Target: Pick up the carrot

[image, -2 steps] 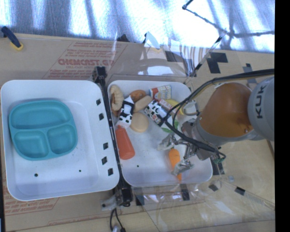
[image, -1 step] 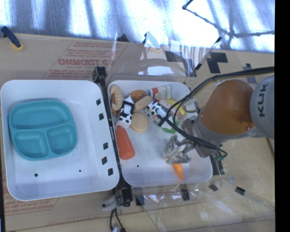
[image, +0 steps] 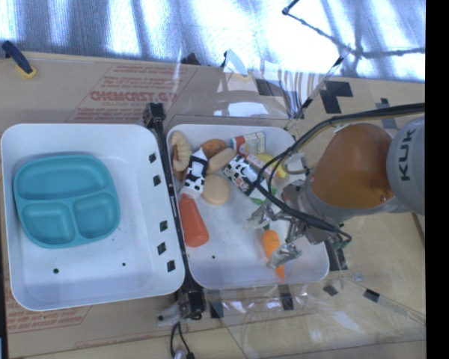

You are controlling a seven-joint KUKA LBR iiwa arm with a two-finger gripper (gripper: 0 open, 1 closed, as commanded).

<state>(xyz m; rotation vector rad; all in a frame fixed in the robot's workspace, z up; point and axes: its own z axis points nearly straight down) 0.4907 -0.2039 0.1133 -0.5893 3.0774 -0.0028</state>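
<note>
Over the right bin (image: 232,275), the gripper (image: 273,238) is seen low near the front right corner. Its 2 fingers are spread apart, and the carrot (image: 270,241) is seen between them on the bin floor. A teal plate (image: 63,200) is set in the left bin (image: 30,283)

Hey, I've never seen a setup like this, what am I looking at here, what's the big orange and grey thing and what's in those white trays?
One camera looks down at a slant on a bench with two white bins. The grey and orange thing is a robot arm reaching in from the right. Its end effector hangs low over the right bin, right at a small orange carrot; whether it grips the carrot is unclear. That bin also has toy food, including an orange bottle, bread-like pieces and a black-and-white carton. The left bin holds a teal divided plate.
</note>
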